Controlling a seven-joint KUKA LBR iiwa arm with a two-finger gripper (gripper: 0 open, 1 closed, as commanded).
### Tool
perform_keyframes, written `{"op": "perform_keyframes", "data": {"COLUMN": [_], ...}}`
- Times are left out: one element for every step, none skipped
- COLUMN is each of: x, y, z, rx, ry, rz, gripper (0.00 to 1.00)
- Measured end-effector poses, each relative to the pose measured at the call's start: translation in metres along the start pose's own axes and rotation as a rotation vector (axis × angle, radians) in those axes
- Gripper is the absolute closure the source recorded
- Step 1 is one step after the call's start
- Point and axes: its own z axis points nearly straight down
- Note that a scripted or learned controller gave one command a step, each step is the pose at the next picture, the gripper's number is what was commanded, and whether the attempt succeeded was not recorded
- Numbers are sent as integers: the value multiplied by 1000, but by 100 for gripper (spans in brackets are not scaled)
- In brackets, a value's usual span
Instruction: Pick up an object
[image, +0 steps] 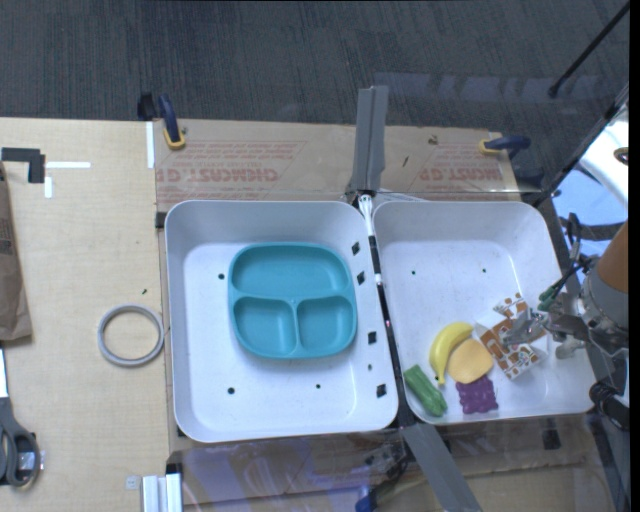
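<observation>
Pale wooden bench top fills the left of the frame, bare but for a grey tape ring (131, 334) at lower left. Next comes the left white bin (190, 330), holding a turquoise three-compartment plastic plate (294, 300) at its centre, well clear of every wall. Across the divider, the right white bin (450, 235) has its upper half free, while my candidates crowd its lower right corner: a green pepper-like piece (424, 389) near the front wall, a yellow toy banana (447, 347) touching an orange rounded piece (470, 361), a purple grape cluster (478, 396) just below that, and a small printed carton (511, 339) furthest right. My gripper (548, 327) sits at the bin's right wall, just beside the carton; whether my jaws are parted or gripping anything I cannot tell. I judge the banana the cleanest pick, approached from the open upper side, since the front and right walls leave little room elsewhere.
</observation>
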Motion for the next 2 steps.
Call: {"op": "perform_keyframes", "data": {"x": [50, 40], "y": [1, 9], "z": [-43, 16], "rx": [-2, -20], "ry": [-1, -3], "rz": [82, 61], "gripper": [0, 0]}}
